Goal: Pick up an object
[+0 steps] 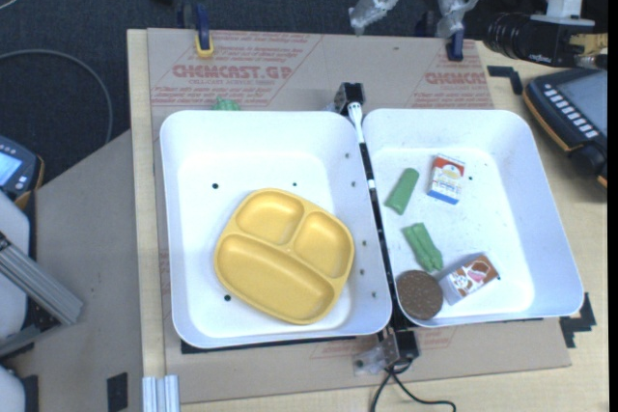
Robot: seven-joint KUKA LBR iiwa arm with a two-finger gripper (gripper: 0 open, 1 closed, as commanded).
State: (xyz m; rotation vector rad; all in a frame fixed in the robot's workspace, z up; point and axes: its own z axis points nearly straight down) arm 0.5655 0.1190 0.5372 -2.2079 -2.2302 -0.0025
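I take the black clip strip [367, 183] between the two white bins as my landmark. Nearest to me, just right of its lower end, I see a round brown disc [420, 293] touching a small brown and white packet [470, 276]. A little beyond lies a short green block [422, 246], then a second green block [403, 190], tilted, close to the strip. Further right of it stands a small red and white carton [446, 178]. These loose pieces lie apart, which I judge leaves room for fingers. Left of the strip, a yellow plastic divided plate [284, 253] fills most of the left bin [183, 207]. Far beyond the strip's upper end, the gripper [417, 3] hangs above the bench edge, fingers spread apart and nothing between them, I think waiting before it chooses.
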